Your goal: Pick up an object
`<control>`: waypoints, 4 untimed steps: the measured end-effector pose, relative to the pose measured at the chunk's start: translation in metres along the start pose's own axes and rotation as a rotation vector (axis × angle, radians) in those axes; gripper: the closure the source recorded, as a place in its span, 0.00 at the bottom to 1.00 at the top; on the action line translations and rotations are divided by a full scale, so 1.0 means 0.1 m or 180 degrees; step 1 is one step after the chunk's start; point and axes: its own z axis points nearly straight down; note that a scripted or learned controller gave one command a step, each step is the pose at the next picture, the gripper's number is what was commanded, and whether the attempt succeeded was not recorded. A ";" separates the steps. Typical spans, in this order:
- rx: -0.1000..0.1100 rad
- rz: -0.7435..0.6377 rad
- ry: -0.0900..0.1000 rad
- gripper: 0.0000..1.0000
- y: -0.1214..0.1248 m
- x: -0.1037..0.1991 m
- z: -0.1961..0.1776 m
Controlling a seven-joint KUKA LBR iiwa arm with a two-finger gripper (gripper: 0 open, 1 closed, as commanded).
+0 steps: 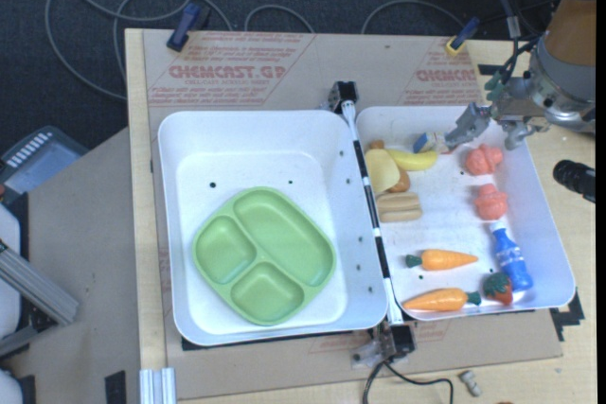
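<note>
Toy foods crowd the right bin (559,274) at right of frame: a banana (414,160) near its upper left corner, a pale yellow piece (382,169) and a tan block (397,207) just below it, two pink pieces (482,159) (490,201) on the right side, a blue bottle (508,256) lower down, two carrots (445,259) (437,300) near the bottom, and a strawberry (498,289) at the lower right. Gripper (492,128) hangs over the bin's upper edge, above the upper pink piece, its fingers (464,127) spread apart with nothing between them. Left bin (180,156) holds a green divided plate (264,254).
</note>
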 end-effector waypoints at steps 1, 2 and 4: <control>0.0007 0.0003 0.0000 0.00 0.26 -0.42 0.94; 0.0004 0.0001 0.0000 0.00 0.31 -0.88 1.74; -0.0015 0.0004 -0.0005 1.00 -0.22 -0.86 1.70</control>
